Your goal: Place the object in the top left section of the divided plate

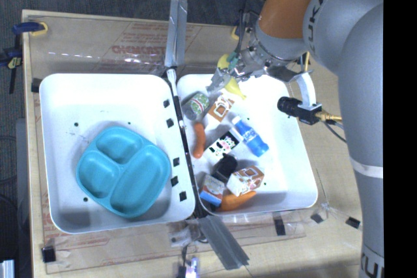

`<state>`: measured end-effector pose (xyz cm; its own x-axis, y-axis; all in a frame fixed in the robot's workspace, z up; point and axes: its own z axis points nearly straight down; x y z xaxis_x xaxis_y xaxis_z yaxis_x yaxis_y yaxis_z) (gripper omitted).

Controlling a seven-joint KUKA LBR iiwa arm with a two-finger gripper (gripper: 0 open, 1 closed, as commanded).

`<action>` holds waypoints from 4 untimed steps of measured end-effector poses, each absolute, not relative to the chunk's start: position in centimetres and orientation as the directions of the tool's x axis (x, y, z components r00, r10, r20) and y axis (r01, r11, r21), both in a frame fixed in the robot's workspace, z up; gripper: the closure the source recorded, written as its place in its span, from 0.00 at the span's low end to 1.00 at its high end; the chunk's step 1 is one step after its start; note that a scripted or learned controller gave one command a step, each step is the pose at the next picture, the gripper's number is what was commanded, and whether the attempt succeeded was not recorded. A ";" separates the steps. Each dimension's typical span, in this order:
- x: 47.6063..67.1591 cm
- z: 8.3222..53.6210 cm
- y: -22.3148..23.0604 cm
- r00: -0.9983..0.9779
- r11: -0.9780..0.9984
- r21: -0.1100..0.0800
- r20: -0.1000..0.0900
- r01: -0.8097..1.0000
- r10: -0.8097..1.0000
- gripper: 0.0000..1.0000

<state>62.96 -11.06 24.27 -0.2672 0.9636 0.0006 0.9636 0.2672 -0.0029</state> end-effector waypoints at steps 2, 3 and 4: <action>59.2 26.3 3.1 -0.297 0.297 -0.004 0.000 0.955 0.955 1.00; 58.2 26.3 6.6 -0.226 0.226 -0.006 0.000 0.974 0.974 1.00; 54.8 24.7 16.1 -0.237 0.237 -0.004 -0.001 0.971 0.971 1.00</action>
